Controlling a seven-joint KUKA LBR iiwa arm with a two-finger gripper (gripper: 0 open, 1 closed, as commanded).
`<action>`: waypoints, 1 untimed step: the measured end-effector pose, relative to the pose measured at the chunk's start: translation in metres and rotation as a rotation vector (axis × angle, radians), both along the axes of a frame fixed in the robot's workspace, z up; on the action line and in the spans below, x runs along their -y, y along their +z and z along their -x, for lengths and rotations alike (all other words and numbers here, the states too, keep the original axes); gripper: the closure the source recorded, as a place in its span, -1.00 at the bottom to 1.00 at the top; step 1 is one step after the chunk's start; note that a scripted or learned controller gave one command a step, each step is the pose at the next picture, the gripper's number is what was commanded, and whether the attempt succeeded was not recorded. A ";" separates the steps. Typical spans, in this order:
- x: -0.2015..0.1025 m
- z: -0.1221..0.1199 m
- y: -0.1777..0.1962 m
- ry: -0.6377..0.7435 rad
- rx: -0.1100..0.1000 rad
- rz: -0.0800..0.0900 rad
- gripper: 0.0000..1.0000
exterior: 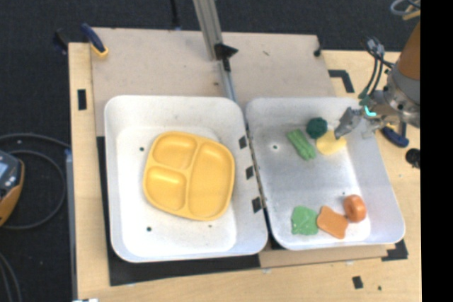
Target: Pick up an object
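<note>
In the right bin lie several small items. A dark green ball sits near the back, with a green block to its left and a pale yellow piece just below it. At the front lie a green lump, an orange flat piece and an orange-red ball. My gripper hangs at the bin's back right, just right of the yellow piece and the dark green ball. I see nothing between its fingers.
The left bin holds a yellow divided plate. A metal post rises behind the bins. The arm's wrist with cables comes in at the right edge.
</note>
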State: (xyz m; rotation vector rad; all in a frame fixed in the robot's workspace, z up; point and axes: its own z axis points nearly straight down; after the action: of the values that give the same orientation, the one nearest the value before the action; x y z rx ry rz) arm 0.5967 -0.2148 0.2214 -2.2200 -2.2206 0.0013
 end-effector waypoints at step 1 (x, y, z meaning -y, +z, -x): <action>0.000 -0.001 0.002 0.001 0.004 0.001 -1.00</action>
State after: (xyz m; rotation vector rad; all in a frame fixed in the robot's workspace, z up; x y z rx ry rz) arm 0.5977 -0.2149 0.2232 -2.2216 -2.2236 -0.0017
